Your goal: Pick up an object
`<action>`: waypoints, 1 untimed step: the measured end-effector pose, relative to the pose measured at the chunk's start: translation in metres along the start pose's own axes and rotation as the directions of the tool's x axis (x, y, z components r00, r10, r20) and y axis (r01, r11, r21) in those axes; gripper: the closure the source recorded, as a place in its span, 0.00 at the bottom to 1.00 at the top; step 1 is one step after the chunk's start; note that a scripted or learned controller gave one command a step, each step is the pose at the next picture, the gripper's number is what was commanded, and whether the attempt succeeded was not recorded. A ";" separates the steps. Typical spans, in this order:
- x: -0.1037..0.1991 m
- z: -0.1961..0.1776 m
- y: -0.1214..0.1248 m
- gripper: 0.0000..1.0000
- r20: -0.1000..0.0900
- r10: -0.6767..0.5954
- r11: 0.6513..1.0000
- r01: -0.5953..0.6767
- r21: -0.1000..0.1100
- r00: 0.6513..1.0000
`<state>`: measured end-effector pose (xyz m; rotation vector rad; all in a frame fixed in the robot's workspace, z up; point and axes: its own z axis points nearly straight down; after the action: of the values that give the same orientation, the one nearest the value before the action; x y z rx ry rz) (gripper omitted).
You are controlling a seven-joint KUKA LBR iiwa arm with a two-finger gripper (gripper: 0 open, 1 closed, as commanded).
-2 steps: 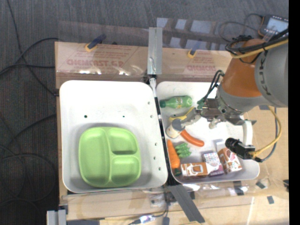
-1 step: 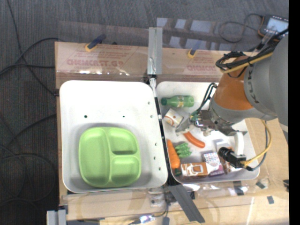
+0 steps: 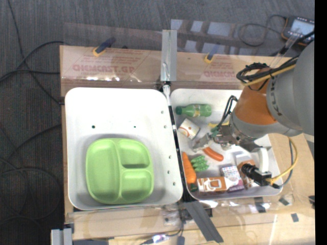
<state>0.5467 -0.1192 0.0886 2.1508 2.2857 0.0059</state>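
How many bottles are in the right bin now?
1: a green bottle lies on its side at the far end of the right bin. Another could be hidden under the arm.

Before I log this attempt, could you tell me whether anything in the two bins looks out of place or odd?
Nothing looks spilled or damaged. The green bottle lies on its side at the right bin's far end, amid loosely jumbled items. The green divided plate sits flat in the left bin.

My arm (image 3: 286,101) running off the right edge, my wrist covering part of the right bin (image 3: 180,98), fingertips too small to read
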 end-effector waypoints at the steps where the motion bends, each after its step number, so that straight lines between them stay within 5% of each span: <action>1: 0.000 -0.010 0.001 1.00 0.001 0.000 1.000 0.000 -0.004 1.000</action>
<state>0.5480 -0.1189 0.0986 2.1478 2.2834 0.0092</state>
